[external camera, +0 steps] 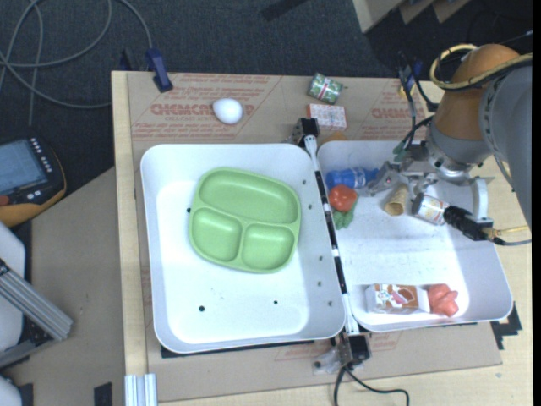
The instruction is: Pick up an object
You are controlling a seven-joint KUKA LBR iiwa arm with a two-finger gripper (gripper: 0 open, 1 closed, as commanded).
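Hand (411, 186) over right bin (406, 256) | blue bottle (350, 178), red toy (342, 198) near, left

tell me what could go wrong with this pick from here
1. The gripper sits low in the right bin, beside a small tan tapered piece. That shape looks likely to slip or roll away when squeezed.
2. The blue bottle and red tomato toy lie close by, near the bin's left wall. A slightly off approach could knock them instead of grasping anything, or strike that wall.
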